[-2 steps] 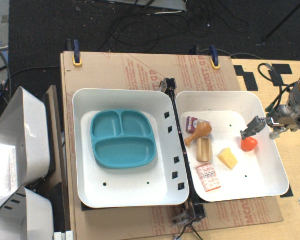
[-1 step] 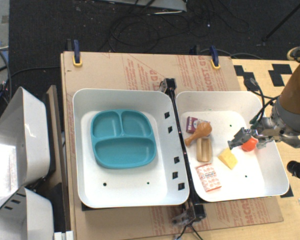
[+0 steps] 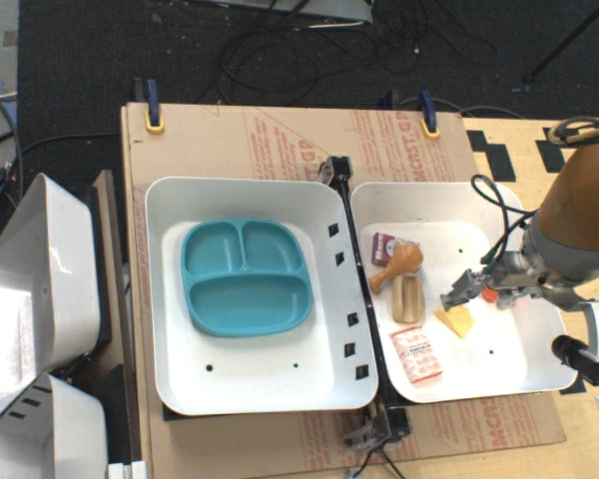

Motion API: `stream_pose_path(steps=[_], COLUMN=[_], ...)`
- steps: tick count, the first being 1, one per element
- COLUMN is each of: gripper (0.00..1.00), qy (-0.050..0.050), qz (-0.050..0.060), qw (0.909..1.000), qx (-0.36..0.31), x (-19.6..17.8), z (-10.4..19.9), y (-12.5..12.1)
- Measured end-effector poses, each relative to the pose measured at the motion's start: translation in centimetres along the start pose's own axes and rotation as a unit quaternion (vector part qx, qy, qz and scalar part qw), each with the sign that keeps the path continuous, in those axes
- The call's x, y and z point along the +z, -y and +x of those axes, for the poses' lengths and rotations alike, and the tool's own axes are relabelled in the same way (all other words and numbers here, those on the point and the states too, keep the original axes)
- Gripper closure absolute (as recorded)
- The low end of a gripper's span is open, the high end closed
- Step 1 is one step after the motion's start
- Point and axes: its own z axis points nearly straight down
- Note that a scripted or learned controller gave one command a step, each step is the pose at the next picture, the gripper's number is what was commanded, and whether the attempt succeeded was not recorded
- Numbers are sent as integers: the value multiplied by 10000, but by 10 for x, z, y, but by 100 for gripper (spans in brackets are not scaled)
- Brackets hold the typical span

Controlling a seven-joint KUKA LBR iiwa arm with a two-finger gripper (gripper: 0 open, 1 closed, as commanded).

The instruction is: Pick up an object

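gripper low in right bin, just above cheese wedge, reaching in from right. fingers look dark and small; cannot tell how far open, nothing seen between them. landmark is cheese: drumstick and wood block just left of it, purple packet further up-left, red-white packet down-left. teal tray far left of cheese, alone in left bin. gripper placed low probably for grasp on cheese, nearest thing. items close together, so risk of bumping block.
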Motion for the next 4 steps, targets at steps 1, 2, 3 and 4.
stream_pose_path(steps=[1, 2, 3, 4], gripper=[0, 100, 100, 100], qy=[-3, 6, 10, 16], qz=[0, -22, -33, -46], qw=[10000, 10000, 10000, 10000], qx=[0, 5, -12, -10], x=[54, 41, -1, -48], z=[11, 10, 6, -2], y=[-1, -2, -2, 2])
